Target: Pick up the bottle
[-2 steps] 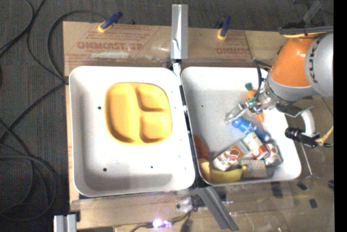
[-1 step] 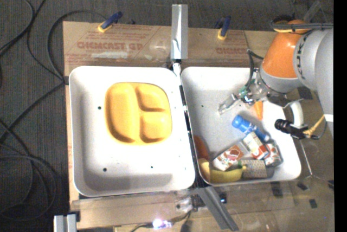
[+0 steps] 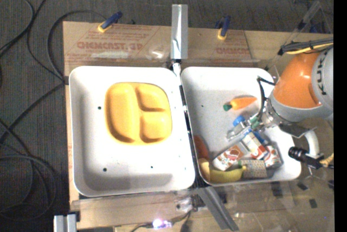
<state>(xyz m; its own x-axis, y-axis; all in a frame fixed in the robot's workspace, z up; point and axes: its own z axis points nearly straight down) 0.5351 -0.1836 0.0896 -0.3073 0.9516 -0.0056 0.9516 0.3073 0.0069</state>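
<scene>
While my gripper (image 3: 250, 129) hangs low in the right bin (image 3: 217, 84), I cannot tell whether it is released or clenched; the wrist and its orange band (image 3: 295, 87) cover too much of it from above.

What I take for the bottle (image 3: 254, 143) lies just below my tool and a little toward the near wall, a pale body with blue and red on it, tilted among the clutter. Whether I am touching it or only hovering beside it, I cannot say.

To do this step well, I judge I should settle squarely over the bottle's body, across its narrow side, and close only once both sides are bracketed. The red-and-white carton (image 3: 230, 156) lies just beyond it to my far side and the small box (image 3: 269, 155) presses in close nearer my base, so a sloppy descent could nip one of those instead.

The banana (image 3: 225, 174) sits further off toward the bin's near edge, and the toy carrot (image 3: 242, 102) lies behind my tool, apart from it.

For room: the near wall is close to the bottle, so I would lift straight up, not drag. Open white floor lies behind the carrot. The left bin (image 3: 87, 117), with its yellow tray (image 3: 139, 113), is well apart across the divider.
</scene>
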